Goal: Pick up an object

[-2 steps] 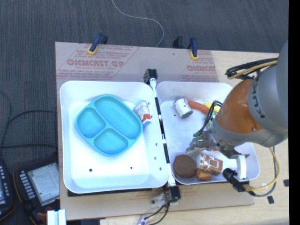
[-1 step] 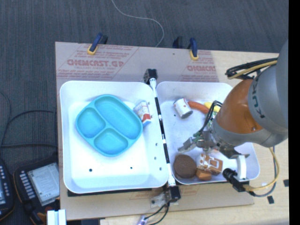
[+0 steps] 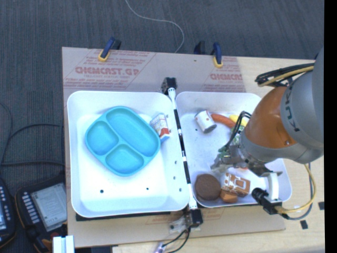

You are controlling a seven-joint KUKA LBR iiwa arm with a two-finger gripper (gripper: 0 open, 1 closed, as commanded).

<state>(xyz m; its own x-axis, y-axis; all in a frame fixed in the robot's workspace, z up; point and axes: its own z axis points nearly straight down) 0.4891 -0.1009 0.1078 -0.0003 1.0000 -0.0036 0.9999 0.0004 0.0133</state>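
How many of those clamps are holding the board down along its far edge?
2. One blue-and-yellow clamp sits at the board's far left, above the bin with the blue plate. The other clamp sits further right, above the second bin. The arm may hide more.

**Right bin crowded, left bin half open**

In the right bin [image 3: 185,141] the arm [image 3: 284,123] hangs over the middle and right side, covering much of the floor. A brown round object [image 3: 207,186] and an orange-and-white packet [image 3: 235,186] crowd the lower edge; a small white cup [image 3: 204,121] and an orange carrot-like piece [image 3: 224,119] sit near the top. The bare floor left of centre stays reachable.

In the left bin [image 3: 73,141] a blue divided plate [image 3: 122,139] fills the centre, a small carton [image 3: 161,125] just beside it. The lower strip is open.
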